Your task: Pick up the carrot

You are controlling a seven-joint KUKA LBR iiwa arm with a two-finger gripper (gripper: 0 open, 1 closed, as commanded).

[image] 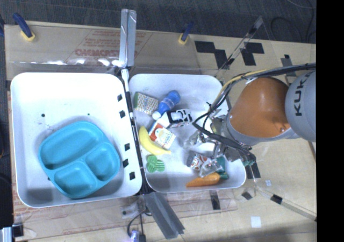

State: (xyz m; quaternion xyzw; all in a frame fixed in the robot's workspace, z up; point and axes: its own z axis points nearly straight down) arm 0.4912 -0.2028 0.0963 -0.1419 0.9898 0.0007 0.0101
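Observation:
The orange carrot (203, 181) lies flat along the front wall of the right bin (177, 80), near its front right corner. My gripper (206, 153) hangs over the right half of that bin, just above and behind the carrot, among dark cables. It sits over a crumpled shiny packet (200, 163) that lies right behind the carrot. The arm's orange band (259, 108) and grey wrist cover the bin's right wall. I see nothing lifted off the bin floor.
The right bin also holds a banana (148, 143), a red and white carton (163, 135), a blue bottle (169, 101), a green patterned packet (144, 102) and a small green item (156, 165). A blue divided plate (79, 159) lies in the left bin (32, 90).

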